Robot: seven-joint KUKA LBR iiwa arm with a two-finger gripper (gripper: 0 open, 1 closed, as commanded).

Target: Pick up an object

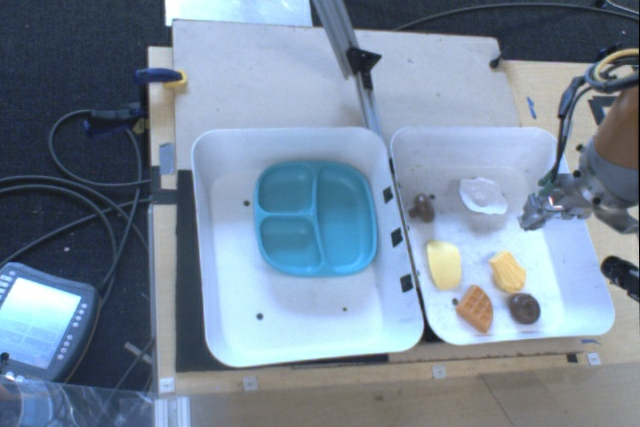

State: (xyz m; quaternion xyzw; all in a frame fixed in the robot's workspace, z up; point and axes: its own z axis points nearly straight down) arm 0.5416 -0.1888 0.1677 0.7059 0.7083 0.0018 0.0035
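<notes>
The right bin point(560, 315) holds several small items: a white crumpled piece point(483, 196), a small brown piece point(423, 208), a pale yellow piece point(444, 265), an orange-yellow piece point(508, 271), a brown waffle-like piece point(476, 308) and a dark brown round piece point(524, 308). My gripper point(535, 215) hangs over the right side of this bin, just right of the white piece and above the orange-yellow one. Nothing is seen in it.
The left bin point(225, 315) holds a teal divided plate point(316, 218). A metal rod point(330, 5) slants down from the top to the seam between the bins. Cables and a pendant point(40, 315) lie off the bench at left.
</notes>
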